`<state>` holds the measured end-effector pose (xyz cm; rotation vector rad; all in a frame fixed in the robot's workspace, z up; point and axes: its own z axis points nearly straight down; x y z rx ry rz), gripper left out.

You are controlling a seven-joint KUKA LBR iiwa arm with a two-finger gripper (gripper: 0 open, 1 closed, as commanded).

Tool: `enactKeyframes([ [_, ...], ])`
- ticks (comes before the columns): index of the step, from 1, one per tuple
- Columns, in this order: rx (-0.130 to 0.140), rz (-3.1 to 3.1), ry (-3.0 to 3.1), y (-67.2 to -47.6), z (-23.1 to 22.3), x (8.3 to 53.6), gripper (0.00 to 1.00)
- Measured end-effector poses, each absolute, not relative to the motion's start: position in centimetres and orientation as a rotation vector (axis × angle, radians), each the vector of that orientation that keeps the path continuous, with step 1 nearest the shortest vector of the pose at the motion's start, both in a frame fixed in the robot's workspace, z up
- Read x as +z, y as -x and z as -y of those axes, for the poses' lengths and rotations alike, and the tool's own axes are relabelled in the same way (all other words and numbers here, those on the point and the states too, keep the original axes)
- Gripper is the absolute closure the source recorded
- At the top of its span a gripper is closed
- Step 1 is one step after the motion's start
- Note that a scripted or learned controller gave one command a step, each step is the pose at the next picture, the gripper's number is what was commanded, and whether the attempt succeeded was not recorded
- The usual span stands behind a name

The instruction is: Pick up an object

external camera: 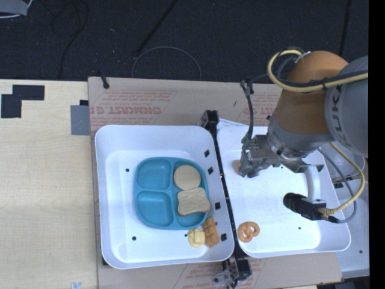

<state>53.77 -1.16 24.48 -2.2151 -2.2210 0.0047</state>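
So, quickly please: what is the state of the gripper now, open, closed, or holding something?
Gripper: cannot be told from this view. It is low over the right bin, near its far left side.

The counter (42,179) is pale wood. On it lies a brown cardboard sheet (150,104), printed in red, and two shallow white bins sit side by side on that: left bin (114,245), right bin (289,242). Dark patches (24,98), perhaps tape, mark the far left.

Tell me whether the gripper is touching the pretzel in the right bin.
Apart. The camera view shows the gripper near the top-left of the right bin, while the pretzel lies by the bin's lower-left corner, with bare white floor between them.
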Motion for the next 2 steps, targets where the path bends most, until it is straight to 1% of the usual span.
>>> enactKeyframes([
  [1,0.003,2.223,2.216,-56.1,-3.6,23.1,1.00],
  [2,0.003,2.224,2.216,-57.6,-9.0,21.8,1.00],
])
